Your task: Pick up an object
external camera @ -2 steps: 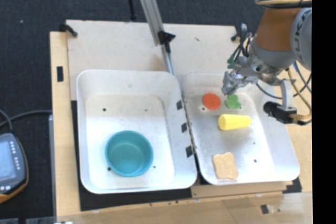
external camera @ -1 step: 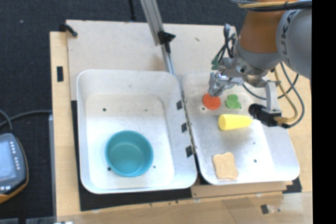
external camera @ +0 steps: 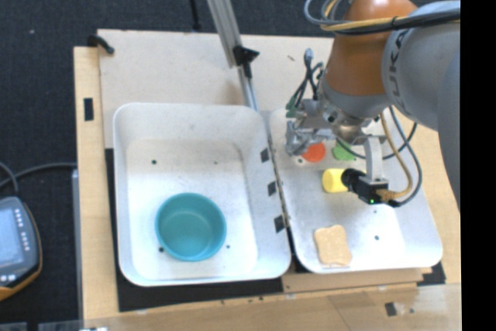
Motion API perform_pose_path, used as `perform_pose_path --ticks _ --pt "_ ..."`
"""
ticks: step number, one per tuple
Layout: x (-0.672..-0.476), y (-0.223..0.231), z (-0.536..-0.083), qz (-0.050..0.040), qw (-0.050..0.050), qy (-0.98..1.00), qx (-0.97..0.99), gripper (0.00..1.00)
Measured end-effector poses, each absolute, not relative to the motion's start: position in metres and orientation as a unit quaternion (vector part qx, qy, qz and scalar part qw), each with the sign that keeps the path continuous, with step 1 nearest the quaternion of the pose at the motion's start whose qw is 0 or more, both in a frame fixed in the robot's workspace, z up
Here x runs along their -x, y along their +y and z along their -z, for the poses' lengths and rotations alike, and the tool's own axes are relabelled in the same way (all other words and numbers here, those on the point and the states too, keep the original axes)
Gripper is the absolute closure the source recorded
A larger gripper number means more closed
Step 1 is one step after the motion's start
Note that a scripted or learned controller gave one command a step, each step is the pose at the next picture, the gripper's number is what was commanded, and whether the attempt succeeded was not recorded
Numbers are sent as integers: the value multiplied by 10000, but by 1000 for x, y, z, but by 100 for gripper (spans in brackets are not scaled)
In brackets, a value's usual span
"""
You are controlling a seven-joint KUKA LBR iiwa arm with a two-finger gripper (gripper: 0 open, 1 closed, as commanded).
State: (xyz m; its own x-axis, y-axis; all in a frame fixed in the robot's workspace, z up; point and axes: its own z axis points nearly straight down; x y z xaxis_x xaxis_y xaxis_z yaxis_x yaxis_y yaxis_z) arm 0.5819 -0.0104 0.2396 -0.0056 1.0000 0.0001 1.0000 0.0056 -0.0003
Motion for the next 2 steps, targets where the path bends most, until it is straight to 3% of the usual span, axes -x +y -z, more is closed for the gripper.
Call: perform_pose_path --ticks 2 --pt "-548 76 -237 9 7 -7096 7046 100"
